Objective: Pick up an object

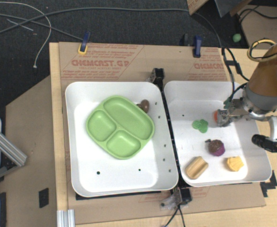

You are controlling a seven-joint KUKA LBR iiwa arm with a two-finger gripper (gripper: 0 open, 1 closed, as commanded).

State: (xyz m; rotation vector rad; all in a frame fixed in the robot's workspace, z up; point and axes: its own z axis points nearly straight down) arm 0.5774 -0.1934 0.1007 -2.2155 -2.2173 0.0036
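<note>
Arm reaches in from the right over the right bin (252, 171); claw (222, 117) sits low near the bin's upper right, can't tell how far open or whether it holds anything. Green toy (200, 125) just left of the claw, apart from it. Purple fruit (216, 147) below, tan bread roll (196, 167) and yellow piece (234, 163) near the front edge. Left bin (82, 174) carries a green divided plate (120, 126) with a brown item (144, 106) touching its upper rim.

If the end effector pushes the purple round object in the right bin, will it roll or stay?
The purple round object looks ball-like, so it would probably roll across the smooth right bin. It seems small and likely light. Its rounded sides might slip from a pinch.
</note>
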